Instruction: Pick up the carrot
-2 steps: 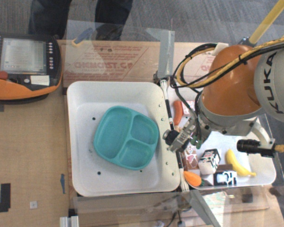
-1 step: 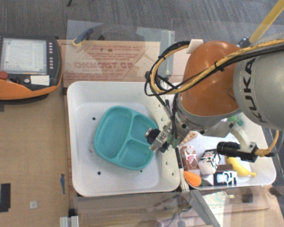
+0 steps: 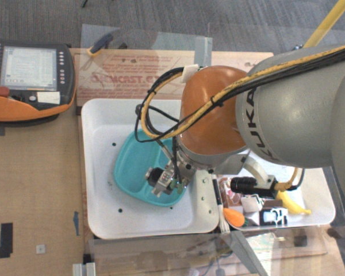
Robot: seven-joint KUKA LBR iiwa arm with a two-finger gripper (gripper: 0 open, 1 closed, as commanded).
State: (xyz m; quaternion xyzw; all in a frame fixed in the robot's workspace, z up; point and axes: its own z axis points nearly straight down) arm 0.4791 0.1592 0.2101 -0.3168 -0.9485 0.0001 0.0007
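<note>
The carrot (image 3: 234, 217) is a small orange piece lying in the right bin (image 3: 328, 211), close to its front-left corner. My gripper (image 3: 165, 184) hangs in the left bin (image 3: 98, 154), low over a teal dish (image 3: 129, 168), well to the left of the carrot and across the wall between the bins. The big grey arm with its orange band (image 3: 210, 111) covers most of the right bin. I see nothing held in the gripper.
A yellow banana (image 3: 293, 203) and a small black-and-white item (image 3: 274, 215) lie in the right bin beside the carrot. A teach pendant (image 3: 29, 79) rests on the bench at the far left. A brown cardboard sheet (image 3: 132, 73) lies behind the bins.
</note>
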